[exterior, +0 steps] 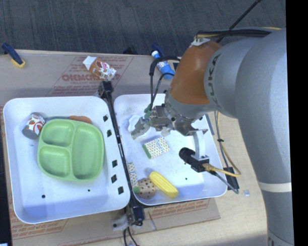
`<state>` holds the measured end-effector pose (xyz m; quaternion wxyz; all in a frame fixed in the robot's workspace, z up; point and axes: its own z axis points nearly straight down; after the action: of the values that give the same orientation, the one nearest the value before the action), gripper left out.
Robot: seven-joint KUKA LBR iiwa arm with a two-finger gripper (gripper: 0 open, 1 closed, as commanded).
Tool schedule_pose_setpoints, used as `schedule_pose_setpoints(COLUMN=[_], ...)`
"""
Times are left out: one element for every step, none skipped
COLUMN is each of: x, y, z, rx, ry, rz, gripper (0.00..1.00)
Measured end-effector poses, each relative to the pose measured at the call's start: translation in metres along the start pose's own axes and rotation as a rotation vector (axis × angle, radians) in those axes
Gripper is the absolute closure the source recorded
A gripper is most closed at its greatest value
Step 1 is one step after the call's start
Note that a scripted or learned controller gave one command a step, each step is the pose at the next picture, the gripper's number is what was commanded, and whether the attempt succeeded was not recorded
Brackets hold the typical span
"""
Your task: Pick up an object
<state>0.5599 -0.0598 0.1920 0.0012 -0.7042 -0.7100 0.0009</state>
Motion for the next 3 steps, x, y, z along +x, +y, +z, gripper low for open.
schedule_pose_setpoints(x=[-0.048, 0.001, -0.040], y=[0.057, 0.004, 0.037], z=[-0.004, 0.001, -0.013], rx=[-0.003, 0.001, -0.003], ry=[-0.001, 0.000, -0.001], rz=[0.005, 0.001, 0.005], gripper=[0.00, 0.00, 0.00])
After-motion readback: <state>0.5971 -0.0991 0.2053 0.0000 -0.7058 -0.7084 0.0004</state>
